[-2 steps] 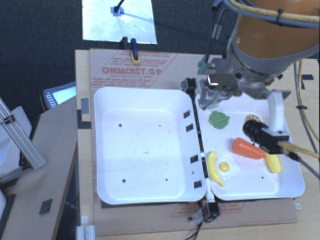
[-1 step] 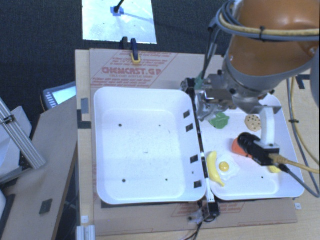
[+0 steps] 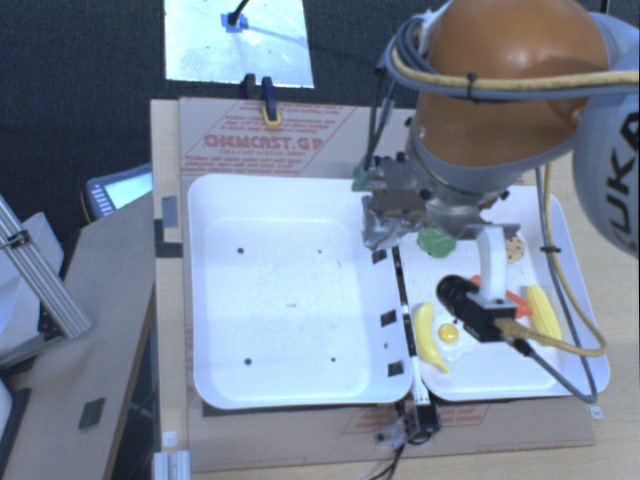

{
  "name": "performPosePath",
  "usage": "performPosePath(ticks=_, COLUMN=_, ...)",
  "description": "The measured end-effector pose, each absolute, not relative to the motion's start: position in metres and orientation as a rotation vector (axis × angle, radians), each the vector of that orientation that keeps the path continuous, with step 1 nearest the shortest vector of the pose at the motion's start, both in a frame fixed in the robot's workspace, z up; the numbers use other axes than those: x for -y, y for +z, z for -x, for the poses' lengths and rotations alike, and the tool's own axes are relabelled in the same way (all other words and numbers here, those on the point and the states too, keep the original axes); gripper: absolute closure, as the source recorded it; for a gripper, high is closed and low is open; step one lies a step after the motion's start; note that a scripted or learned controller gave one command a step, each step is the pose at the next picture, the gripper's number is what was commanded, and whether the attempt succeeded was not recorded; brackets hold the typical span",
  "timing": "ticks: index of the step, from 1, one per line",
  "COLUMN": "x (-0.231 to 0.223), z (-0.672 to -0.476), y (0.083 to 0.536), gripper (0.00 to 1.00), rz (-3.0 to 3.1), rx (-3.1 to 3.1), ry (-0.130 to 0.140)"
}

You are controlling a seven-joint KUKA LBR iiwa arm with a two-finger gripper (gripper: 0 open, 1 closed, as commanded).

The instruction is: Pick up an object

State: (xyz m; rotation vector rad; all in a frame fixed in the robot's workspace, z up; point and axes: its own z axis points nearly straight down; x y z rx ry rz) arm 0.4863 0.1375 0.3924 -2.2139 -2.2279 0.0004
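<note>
gripper (image 3: 384,230): low over the right shallow white bin (image 3: 500,383), at its far left corner; spread or pinched, can't tell | small yellow curved banana (image 3: 425,332): lies flat in that bin beside its left wall, long side running far to near

A dark, speckled floor (image 3: 80,68) surrounds the pale wooden bench (image 3: 165,148), which is covered by a brown board (image 3: 265,138) printed with red letters. A silvery square sheet (image 3: 238,26) lies on the floor beyond the bench. A tan side table (image 3: 100,298) bearing a metal rail (image 3: 40,268) stands at the left.
</note>
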Motion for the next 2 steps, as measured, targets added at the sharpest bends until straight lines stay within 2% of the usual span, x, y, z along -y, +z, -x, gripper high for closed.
performPosePath(ticks=1, x=-0.199, z=-0.486, y=0.456, gripper=1.0, rz=2.212, rx=2.234, ry=-0.015)
performPosePath(ticks=2, x=-0.208, z=-0.487, y=0.496, gripper=1.0, rz=2.217, rx=2.229, ry=-0.011)
